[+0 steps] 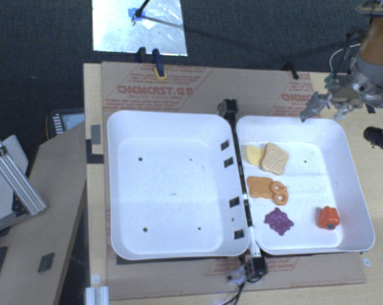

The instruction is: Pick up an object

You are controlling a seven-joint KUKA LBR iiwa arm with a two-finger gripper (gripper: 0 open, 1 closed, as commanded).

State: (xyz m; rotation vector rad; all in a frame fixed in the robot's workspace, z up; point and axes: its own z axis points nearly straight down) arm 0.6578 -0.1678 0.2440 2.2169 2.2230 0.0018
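Nearest the lower edge of the frame, in the right bin (353, 170), an orange-red pepper-like piece (328, 217) is seen at the lower right, upright-looking and compact, with no clear long axis. Just left of it a purple grape cluster (279, 221) is laid flat. Above these, a pretzel (279, 192) is found touching an orange slab (260, 187) whose long axis runs roughly left to right. Farther up, a tan bread slice (275, 158) is set with its long axis slanting from upper right to lower left, overlapping a yellow wedge (255, 154). The left bin (169, 186) is seen alongside. At the upper right, beyond the bin's far rim, the gripper (325, 105) is held with its fingers spread apart and nothing between them. A miss is judged likely if the flat pieces are approached: thin, touching items could be pushed together or slipped over instead of being pinched.
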